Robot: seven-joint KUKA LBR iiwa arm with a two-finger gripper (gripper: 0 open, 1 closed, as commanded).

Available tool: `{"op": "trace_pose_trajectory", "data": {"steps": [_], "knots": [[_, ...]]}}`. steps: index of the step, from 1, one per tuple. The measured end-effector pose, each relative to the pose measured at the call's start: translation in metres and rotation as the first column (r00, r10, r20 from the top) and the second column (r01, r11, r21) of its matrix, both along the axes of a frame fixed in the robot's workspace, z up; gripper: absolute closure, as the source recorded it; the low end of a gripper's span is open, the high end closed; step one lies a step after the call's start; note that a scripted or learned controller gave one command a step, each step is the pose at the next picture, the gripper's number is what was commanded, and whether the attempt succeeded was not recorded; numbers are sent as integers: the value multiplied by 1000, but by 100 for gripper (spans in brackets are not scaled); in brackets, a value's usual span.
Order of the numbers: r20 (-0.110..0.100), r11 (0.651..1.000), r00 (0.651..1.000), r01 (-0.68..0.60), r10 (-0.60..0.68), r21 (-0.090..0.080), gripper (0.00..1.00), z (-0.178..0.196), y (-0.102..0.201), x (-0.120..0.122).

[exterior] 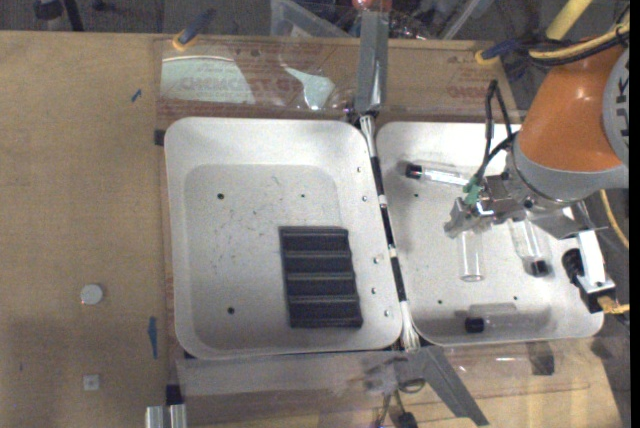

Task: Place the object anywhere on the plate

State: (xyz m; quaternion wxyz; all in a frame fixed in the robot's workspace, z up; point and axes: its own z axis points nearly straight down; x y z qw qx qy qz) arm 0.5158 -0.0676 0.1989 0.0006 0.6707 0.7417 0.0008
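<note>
Gripper over right white bin, jaw state unclear, maybe touching clear tube; ribbed dark rectangular plate at 9 o'clock, left bin.

arm: enters from right | gripper: pointing down, jaws state unclear

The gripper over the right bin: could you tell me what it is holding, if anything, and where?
It cannot be told. The gripper hangs over the right bin, close above clear tubes.
</note>
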Motion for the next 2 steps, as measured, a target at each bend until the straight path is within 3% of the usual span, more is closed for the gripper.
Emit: {"op": "trace_pose_trajectory", "data": {"steps": [2], "knots": [[-7, 1000, 1000, 7, -7, 1, 100, -15, 132, -37]]}}
